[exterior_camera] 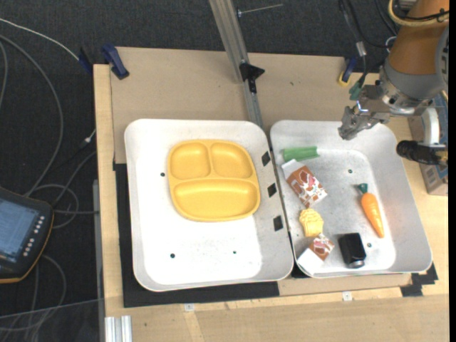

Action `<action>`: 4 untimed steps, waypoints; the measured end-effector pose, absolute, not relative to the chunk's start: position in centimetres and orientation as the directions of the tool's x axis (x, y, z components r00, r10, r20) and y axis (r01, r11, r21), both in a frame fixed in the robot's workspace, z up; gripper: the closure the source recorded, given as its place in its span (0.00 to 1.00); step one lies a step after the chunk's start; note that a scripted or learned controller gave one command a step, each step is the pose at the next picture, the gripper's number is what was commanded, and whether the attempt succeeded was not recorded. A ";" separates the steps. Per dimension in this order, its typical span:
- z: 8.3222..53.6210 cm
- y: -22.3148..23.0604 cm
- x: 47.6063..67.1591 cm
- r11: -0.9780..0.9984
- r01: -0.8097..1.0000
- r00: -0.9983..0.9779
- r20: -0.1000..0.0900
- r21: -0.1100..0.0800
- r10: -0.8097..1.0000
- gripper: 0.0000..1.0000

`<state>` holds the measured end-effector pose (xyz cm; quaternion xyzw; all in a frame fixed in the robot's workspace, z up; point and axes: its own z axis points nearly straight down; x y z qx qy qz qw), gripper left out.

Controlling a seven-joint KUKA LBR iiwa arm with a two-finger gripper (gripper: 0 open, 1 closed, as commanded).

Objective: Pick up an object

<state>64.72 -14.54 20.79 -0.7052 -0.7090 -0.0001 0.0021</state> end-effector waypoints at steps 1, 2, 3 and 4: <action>21.3 -10.3 62.3 0.005 1.000 -0.005 0.003 -0.003 1.000 1.00; 22.7 -4.7 60.6 0.007 1.000 -0.007 0.004 -0.002 1.000 1.00; 23.8 1.1 58.9 0.008 1.000 -0.008 0.005 -0.003 1.000 1.00; 24.3 5.4 56.8 0.007 1.000 -0.007 0.004 -0.004 1.000 1.00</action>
